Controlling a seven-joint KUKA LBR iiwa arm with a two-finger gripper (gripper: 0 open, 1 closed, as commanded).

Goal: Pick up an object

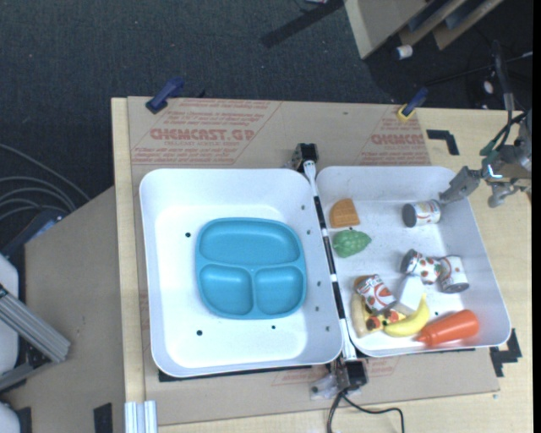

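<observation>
Tool (478, 180) at right bin (473, 221) rim — fingers apart, nothing between

Grey metal gripper (470, 181) with pale fittings and thin, perhaps greenish, cables above it

Dark blue-grey carpet (127, 51) fills the upper part of the frame behind a pale wooden bench (254, 127). Grey cables (34, 194) loop across the floor at left, and light wooden furniture (423, 21) stands at the upper right corner.
</observation>
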